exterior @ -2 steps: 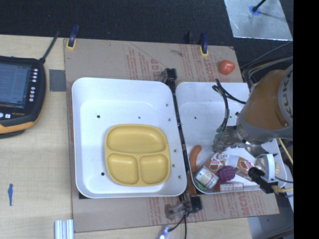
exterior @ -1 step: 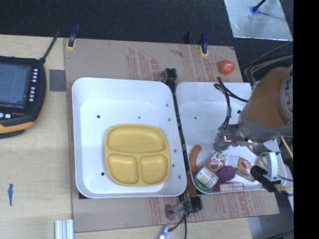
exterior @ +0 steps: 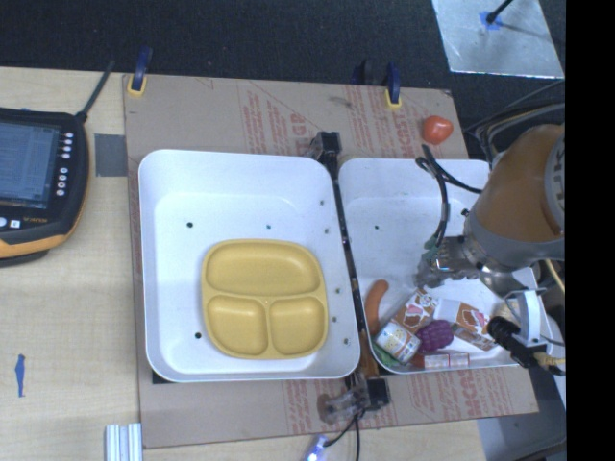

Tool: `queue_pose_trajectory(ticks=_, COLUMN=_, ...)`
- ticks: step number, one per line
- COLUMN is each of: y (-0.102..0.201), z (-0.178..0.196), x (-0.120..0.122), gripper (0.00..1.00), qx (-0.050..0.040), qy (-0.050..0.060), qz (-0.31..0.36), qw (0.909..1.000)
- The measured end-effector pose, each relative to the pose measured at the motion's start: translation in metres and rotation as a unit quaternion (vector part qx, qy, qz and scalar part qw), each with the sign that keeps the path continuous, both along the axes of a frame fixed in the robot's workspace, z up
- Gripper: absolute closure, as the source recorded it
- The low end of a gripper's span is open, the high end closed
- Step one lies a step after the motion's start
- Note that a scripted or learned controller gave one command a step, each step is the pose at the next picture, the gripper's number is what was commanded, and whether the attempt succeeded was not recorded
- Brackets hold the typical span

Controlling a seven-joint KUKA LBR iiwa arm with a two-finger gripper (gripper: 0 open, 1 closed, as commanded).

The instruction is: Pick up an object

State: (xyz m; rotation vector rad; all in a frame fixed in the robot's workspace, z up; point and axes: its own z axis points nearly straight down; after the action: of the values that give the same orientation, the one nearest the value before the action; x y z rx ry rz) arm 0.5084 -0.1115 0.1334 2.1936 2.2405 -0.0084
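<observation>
Camera view, from above at a slant.

Arm (exterior: pixel 519 200): grey with orange band, reaching in from the right over the right bin (exterior: pixel 384 200). Gripper (exterior: pixel 437 267) low above the bin floor; whether it is wide or narrow cannot be told.

Objects for picking: clustered in the near right corner of the right bin, just below and beside the gripper. Orange sausage-shaped item (exterior: pixel 375 303); small can (exterior: pixel 397 342); purple grape-like piece (exterior: pixel 435 335); printed packet (exterior: pixel 421 308); second packet (exterior: pixel 471 320). None seen between the fingers.

Left bin (exterior: pixel 173 190): holds one yellow three-compartment plate (exterior: pixel 264 298), lying flat near the front.

Surface: both bins sit on a brown cardboard sheet (exterior: pixel 240 113) on a pale wooden bench (exterior: pixel 58 334). Small red object (exterior: pixel 437 129) on the cardboard behind the right bin. Orange-edged tablet device (exterior: pixel 34 181) at far left. Dark floor (exterior: pixel 240 8) beyond.
</observation>
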Motion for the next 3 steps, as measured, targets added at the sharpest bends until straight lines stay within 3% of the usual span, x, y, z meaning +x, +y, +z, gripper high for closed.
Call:
queue_pose_trajectory(ticks=1, y=-0.001, z=0.01, x=0.0, gripper=1.0, qx=-0.0009, qy=0.0, qz=0.001, qw=1.0)
queue_pose_trajectory(ticks=2, y=0.064, z=0.058, x=0.0, gripper=1.0, qx=0.0039, qy=0.002, qz=-0.007, qw=1.0)
queue_pose_trajectory(ticks=3, y=0.064, z=0.058, x=0.0, gripper=0.0, qx=0.0038, qy=0.002, qz=-0.007, qw=1.0)
